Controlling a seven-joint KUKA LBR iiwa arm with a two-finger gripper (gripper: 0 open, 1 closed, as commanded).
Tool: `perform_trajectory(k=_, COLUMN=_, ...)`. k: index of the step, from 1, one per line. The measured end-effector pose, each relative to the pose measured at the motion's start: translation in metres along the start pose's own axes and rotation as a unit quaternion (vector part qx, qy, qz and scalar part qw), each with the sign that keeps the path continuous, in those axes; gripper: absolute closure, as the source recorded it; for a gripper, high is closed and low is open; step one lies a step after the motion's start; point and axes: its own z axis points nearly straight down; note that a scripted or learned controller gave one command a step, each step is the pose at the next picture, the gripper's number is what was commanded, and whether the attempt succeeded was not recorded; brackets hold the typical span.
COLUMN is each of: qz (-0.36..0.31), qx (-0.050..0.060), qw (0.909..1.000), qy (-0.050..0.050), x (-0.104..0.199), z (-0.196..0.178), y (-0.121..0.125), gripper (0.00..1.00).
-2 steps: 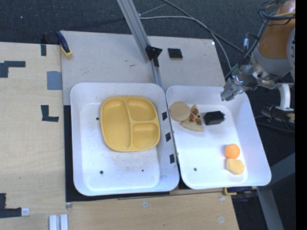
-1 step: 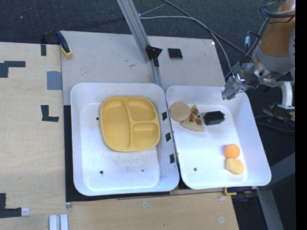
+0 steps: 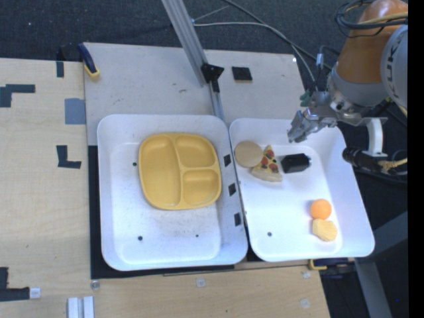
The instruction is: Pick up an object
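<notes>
Black and boxy, the small block (image 3: 295,162) in the right bin (image 3: 344,244) lies just beside the pizza slice toy (image 3: 267,165), nearly under the gripper (image 3: 297,130), which hangs over the bin's far edge holding nothing; whether its tips are spread I cannot tell. I'd drop straight down, straddling the block's narrow sides, clear of the pizza.

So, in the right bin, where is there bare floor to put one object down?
In the right bin, the bare floor lies in the near left part, below the pizza slice and left of the orange ball. The far part is crowded: tan disc, pizza slice and black block sit together, with the tool above them.
</notes>
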Motion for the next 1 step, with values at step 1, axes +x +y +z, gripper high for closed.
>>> perform_trajectory(k=1, qz=0.000, qx=0.000, qw=1.0000, qy=0.000, x=0.0499, z=-0.0012, y=0.0045, gripper=1.00)
